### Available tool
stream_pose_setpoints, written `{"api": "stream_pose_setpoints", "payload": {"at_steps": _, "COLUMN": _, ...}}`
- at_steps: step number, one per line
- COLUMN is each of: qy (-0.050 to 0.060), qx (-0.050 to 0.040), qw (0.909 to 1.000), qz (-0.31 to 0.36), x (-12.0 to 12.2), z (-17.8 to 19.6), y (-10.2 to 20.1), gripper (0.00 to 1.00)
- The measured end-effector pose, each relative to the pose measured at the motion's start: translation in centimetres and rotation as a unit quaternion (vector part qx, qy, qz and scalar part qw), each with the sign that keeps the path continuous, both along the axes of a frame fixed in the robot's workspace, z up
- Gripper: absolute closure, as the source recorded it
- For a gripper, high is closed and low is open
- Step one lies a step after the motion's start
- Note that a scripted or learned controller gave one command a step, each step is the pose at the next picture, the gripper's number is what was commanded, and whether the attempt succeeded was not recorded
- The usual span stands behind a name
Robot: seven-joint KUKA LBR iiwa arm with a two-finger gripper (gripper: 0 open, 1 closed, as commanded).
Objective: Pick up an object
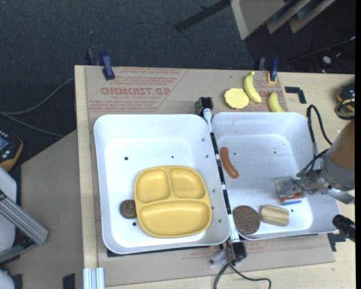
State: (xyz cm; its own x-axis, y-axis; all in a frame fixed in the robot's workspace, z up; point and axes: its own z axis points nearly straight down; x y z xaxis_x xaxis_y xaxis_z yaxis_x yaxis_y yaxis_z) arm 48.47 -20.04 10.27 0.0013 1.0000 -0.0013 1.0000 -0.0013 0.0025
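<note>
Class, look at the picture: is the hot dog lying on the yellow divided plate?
No, the hot dog lies in the right bin, apart from the yellow plate in the left bin.

Floor [45,34]: dark blue-grey carpet around the bench on the top and left.
Bench [141,90]: pale wood board with faint red lettering.
Clamps [105,65]: blue, on the bench's far edge, one near each corner.
Cables [28,110]: thin and dark, trailing over the carpet at left.
Furniture [282,17]: beige panels at upper right, cut by the frame.
Rail [22,220]: grey metal, slanted, at lower left.
Light: even, with soft shadows.
</note>
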Motion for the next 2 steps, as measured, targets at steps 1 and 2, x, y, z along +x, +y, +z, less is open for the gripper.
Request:
{"api": "stream_pose_setpoints", "payload": {"at_steps": 1, "qy": -0.004, "qx": 0.0000, "qw": 1.0000, "qz": 0.005, "x": 4.5, "z": 8.4, "y": 5.4, "gripper": 1.00}}
{"api": "stream_pose_setpoints", "payload": {"at_steps": 2, "qy": -0.001, "qx": 0.0016, "qw": 1.0000, "qz": 0.006, "x": 7.8, "z": 8.2, "y": 13.7, "gripper": 1.00}}
